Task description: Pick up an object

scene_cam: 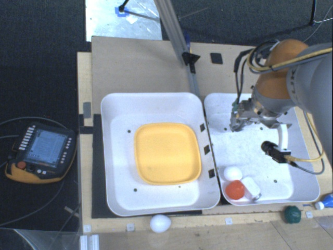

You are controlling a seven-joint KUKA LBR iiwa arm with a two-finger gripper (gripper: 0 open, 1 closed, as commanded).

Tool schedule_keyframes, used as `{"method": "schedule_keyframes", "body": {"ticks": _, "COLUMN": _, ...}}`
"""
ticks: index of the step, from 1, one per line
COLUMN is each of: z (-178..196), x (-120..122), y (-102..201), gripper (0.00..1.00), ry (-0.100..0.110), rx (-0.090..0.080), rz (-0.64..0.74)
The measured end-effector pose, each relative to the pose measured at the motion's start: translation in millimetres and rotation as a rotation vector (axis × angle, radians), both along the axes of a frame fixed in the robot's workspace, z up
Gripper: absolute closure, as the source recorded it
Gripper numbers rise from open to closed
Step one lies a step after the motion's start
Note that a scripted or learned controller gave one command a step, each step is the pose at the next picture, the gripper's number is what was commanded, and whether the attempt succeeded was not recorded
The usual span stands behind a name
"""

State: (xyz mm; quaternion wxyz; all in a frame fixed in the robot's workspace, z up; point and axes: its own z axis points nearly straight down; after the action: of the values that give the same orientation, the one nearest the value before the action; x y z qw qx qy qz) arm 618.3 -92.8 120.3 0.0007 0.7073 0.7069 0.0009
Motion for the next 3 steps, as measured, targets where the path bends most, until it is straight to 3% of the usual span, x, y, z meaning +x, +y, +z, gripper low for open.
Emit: {"method": "schedule_keyframes", "body": {"ticks": 3, "z": 158, "x": 10, "y": -10, "gripper": 1.00, "ry": -0.002, "rx": -0.001, "rz": 0.001}}
